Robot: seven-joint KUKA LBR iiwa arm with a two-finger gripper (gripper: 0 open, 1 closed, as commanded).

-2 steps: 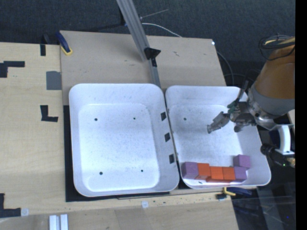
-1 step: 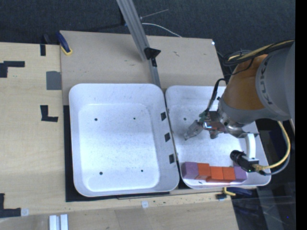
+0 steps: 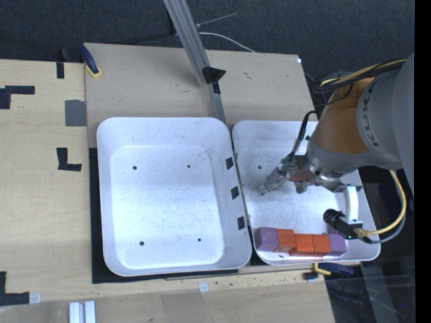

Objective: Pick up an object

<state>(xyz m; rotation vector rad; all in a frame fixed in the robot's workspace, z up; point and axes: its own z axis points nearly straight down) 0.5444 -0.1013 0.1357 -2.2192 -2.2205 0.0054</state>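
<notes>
Along the front wall of the right bin (image 3: 269, 136) lies a row of blocks: a purple block (image 3: 267, 239), two orange blocks (image 3: 298, 242) and another purple block (image 3: 337, 244). My gripper (image 3: 283, 188) hangs over the middle of the right bin, behind the row and apart from it. Its fingers (image 3: 269, 186) stand spread, and nothing shows between them. The grey arm with its orange band (image 3: 340, 123) reaches in from the right.
The left bin (image 3: 114, 136) sits beside the right one, sharing a raised middle wall. A slanted metal rail (image 3: 192, 39) crosses the back of the bench. A black cable fitting (image 3: 340, 222) hangs near the right bin's front right corner.
</notes>
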